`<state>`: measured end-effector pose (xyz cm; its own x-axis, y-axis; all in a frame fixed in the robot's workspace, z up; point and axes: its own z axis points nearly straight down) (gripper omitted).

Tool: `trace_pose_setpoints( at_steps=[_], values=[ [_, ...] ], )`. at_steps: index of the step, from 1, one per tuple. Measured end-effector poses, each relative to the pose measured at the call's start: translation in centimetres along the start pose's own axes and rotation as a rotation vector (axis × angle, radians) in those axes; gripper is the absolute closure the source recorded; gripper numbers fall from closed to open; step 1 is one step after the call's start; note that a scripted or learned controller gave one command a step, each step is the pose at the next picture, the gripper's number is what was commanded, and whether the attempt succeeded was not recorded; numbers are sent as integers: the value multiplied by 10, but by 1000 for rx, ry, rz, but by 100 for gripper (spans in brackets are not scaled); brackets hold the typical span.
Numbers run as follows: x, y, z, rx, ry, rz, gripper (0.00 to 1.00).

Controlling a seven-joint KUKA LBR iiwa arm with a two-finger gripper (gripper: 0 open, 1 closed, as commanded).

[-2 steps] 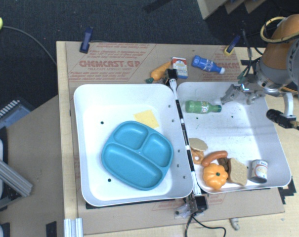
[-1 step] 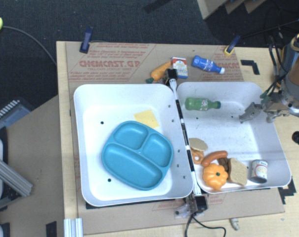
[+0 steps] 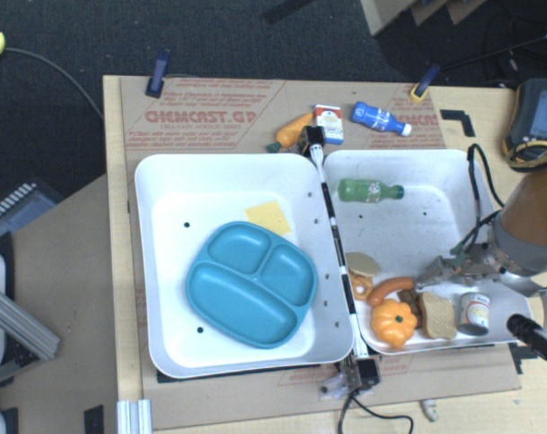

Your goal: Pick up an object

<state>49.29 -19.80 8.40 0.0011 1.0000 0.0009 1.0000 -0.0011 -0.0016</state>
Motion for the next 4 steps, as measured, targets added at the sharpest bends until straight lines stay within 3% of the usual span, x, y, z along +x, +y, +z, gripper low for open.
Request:
trace_pose_setpoints(
  at_steps=[1, 2, 3, 4],
  values=[
    [-3, 143, -42, -4, -1, -3, 0],
    [-19, 67, -58, -1, -1, 0, 0],
    [-14, 23, -127, -3, -2, 0, 0],
    [60, -7, -98, 0, 0, -2, 0]
  ],
)
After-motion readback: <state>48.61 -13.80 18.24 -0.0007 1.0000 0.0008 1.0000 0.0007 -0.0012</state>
